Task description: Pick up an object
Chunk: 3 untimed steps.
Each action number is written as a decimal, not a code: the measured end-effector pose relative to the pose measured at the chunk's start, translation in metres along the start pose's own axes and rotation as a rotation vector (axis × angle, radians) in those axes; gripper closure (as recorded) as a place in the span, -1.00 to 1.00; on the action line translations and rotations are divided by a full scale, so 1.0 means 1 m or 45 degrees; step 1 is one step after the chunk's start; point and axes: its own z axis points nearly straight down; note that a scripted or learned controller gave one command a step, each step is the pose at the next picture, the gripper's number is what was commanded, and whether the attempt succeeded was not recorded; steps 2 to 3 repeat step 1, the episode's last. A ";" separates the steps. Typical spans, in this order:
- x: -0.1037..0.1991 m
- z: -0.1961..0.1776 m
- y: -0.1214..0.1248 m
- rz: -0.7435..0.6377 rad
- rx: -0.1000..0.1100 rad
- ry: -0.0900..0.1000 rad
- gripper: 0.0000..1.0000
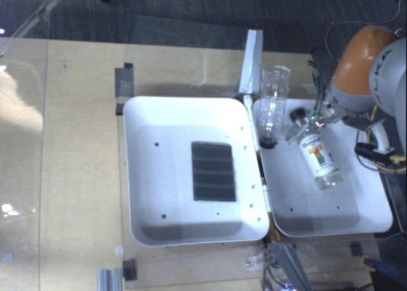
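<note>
A clear plastic bottle with a white, orange and green label [320, 158] lies in the right bin [356, 220], its upper end pointing toward the back left. My gripper [310, 122] hangs right over that upper end, below the grey wrist and the orange band [362, 58]. A second, empty clear bottle [271, 107] leans along the right bin's left wall, with its dark cap [267, 142] at the near end. A black ridged rectangular block [213, 171] lies flat in the middle of the left bin [152, 124].
A grey metal bar [252, 61] stands at the back, between the two bins. Black cables [376, 153] run along the right bin's right edge. A clear panel [25, 124] covers the wooden bench at the left.
</note>
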 end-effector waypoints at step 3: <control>0.057 -0.068 0.022 -0.058 -0.016 -0.012 1.00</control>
